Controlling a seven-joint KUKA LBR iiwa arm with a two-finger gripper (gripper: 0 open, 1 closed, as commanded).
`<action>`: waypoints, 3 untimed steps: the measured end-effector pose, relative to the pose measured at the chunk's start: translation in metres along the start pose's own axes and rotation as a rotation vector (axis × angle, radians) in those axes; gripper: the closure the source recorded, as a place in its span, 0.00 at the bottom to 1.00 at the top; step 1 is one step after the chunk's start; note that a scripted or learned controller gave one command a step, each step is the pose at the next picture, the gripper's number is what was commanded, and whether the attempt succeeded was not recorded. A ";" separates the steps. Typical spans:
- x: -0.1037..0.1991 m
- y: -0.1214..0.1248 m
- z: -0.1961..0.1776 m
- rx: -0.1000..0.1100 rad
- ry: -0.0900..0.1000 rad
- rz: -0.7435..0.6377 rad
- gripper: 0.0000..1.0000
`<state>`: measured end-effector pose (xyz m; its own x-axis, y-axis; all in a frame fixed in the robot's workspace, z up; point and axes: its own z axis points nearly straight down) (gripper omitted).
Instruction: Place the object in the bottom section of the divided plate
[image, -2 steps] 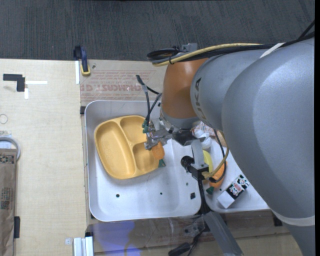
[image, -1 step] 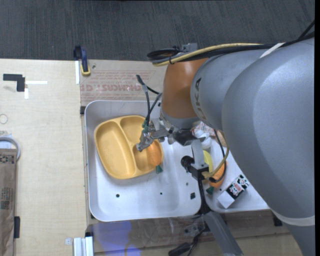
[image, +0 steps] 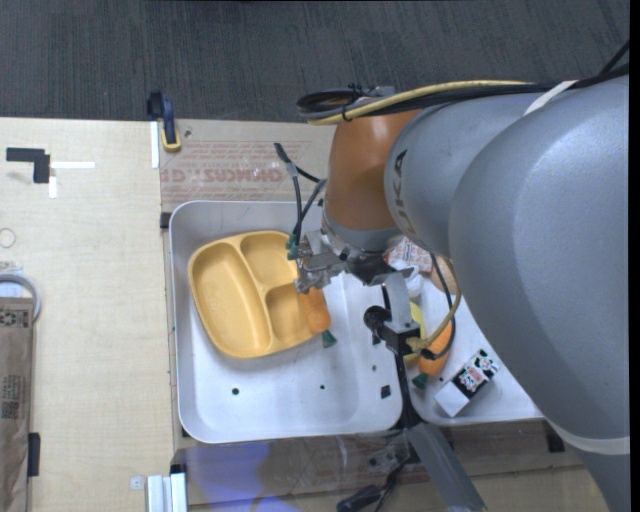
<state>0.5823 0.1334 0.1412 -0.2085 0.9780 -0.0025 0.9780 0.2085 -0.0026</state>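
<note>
The gripper hangs mid-frame, fingers clamped on the orange carrot, at the yellow divided plate's right rim.

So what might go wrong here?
The carrot sits right at the plate's right rim, under the gripper. It might tip off onto the bin floor rather than settle in a section. The arm also hides much of the other bin, so a bump there could go unnoticed.
</note>
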 end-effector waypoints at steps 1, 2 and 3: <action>0.079 0.008 -0.061 0.003 -0.001 0.092 1.00; 0.098 -0.020 0.028 0.005 0.001 -0.266 1.00; 0.054 0.005 -0.164 0.002 -0.001 -0.271 1.00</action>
<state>0.5761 0.1882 0.3049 -0.4631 0.8863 -0.0025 0.8863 0.4631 -0.0053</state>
